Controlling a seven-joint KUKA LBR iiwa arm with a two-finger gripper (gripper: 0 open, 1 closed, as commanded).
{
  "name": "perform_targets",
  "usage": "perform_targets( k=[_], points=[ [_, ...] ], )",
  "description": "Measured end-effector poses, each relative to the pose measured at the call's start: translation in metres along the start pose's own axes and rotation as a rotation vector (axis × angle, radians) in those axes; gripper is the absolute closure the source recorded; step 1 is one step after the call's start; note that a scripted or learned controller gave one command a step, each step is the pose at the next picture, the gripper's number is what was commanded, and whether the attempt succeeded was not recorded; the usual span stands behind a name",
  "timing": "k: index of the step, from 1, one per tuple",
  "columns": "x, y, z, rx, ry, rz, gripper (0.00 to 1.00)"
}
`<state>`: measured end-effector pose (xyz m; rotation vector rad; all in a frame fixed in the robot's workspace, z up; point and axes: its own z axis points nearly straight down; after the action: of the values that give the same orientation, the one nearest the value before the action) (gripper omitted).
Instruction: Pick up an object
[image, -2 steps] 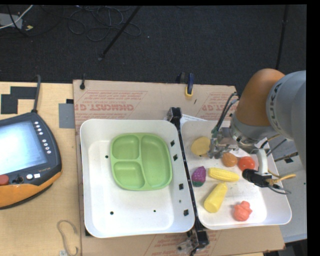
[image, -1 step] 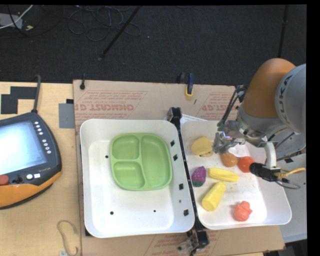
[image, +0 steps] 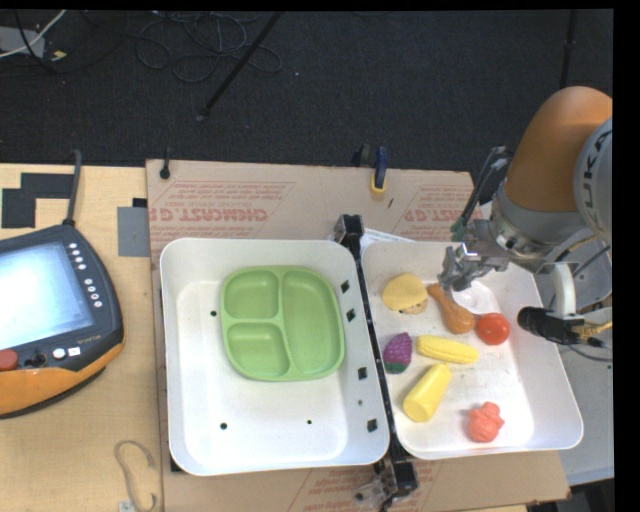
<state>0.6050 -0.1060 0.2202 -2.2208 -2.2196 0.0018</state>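
My gripper (image: 459, 272) hangs over the back of the right bin (image: 560, 400), just above the upper end of a brown toy drumstick (image: 453, 309). A yellow bun-shaped toy (image: 405, 292) lies to the gripper's left. A red tomato (image: 492, 328) sits to the right of the drumstick. Further forward lie a purple grape bunch (image: 398, 351), a yellow corn cob (image: 447, 350), a yellow cylinder-shaped toy (image: 427, 391) and a red strawberry (image: 484, 422). Nothing is seen held in the gripper.
The left bin (image: 190, 400) holds a green divided plate (image: 282, 323). A black divider (image: 365, 340) runs between the bins. A teach pendant (image: 50, 310) lies on the bench at far left. Cardboard (image: 260, 205) lies behind the bins.
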Motion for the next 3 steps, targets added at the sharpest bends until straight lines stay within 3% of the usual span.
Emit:
perform_targets(
  k=[1,2,3],
  points=[
    [0.059,-0.012,0.006,0.007,0.003,-0.005,1.0],
    [0.106,-0.005,0.0,0.005,0.002,-0.005,1.0],
    [0.146,-0.017,-0.009,0.006,0.001,-0.004,1.0]
  ],
)
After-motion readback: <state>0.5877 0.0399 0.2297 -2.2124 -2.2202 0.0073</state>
